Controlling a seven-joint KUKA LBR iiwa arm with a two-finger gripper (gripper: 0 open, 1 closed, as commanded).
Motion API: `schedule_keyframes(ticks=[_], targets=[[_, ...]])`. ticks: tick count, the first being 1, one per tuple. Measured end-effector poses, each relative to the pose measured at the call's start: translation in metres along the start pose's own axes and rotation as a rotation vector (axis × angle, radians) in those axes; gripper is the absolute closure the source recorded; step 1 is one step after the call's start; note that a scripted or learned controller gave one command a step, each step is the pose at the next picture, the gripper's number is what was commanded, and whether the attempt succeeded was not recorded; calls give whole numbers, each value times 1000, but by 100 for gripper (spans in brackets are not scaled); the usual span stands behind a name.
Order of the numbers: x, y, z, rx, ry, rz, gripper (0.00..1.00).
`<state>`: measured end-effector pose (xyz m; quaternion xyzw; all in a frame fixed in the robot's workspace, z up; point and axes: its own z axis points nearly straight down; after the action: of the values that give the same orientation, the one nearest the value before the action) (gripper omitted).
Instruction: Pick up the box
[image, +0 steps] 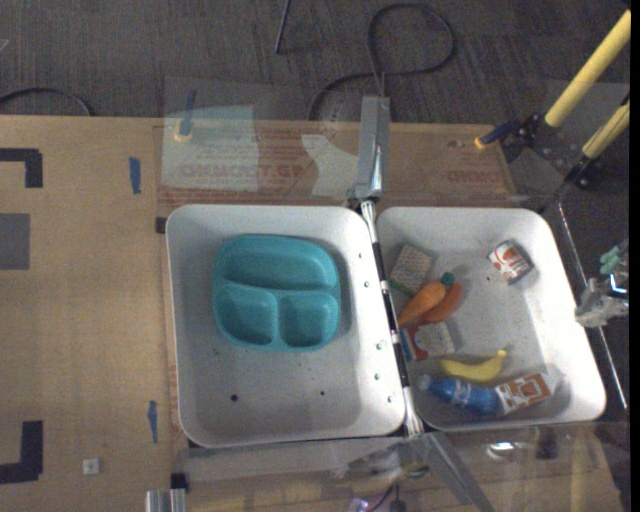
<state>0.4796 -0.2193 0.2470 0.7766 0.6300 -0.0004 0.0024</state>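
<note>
Box (523, 392) lies flat at near edge of right bin (560, 250), touching blue bottle (462, 394), banana (473, 367) just above; carrot (431, 299) and small can (510, 260) further back (teal tray (277, 291) in left bin (190, 330)); tool (600, 300) outside right rim, state cannot tell

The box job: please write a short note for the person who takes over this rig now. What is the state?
Gripper: at the right edge of the camera view, outside the right bin, touching nothing.
Box: a small orange and white box lies in the right bin, near its front corner, next to the blue bottle and banana.
Also in that bin: carrot, a small can. The teal tray sits in the left bin.
Done: nothing yet. Left: reach in, grasp the box, lift it.
</note>
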Motion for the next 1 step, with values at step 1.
schedule_keyframes(ticks=[1], targets=[[-2, 0, -10, -2, -2, 2, 100]])
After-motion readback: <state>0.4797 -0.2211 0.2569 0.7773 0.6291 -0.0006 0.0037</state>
